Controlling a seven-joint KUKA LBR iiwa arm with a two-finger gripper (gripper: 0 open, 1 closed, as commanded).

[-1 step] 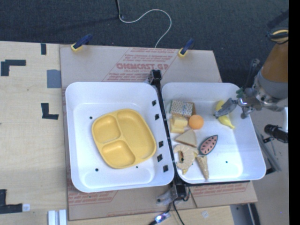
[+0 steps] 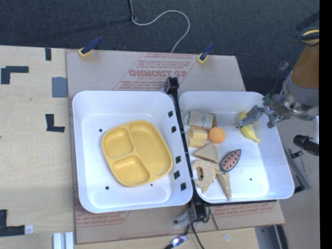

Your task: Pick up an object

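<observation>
The arm (image 2: 306, 61) runs off the right edge, and the end effector (image 2: 259, 115) partly hides the banana (image 2: 250, 133).

Food pile (image 2: 210, 149) crowds right bin's (image 2: 270, 183) left, right side open

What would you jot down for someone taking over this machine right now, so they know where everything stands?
Claw: at the right bin's far right side, right by the yellow banana; whether it is open or shut cannot be made out, and nothing is seen gripped.
Right bin: orange ball, speckled sponge block, pale cheese-like pieces, a grey and red leaf-shaped toy, tan bits near the front.
Left bin: yellow divided plate, lying flat.
Done: nothing lifted yet.
Left: grasp one object, probably the banana, and raise it.
</observation>
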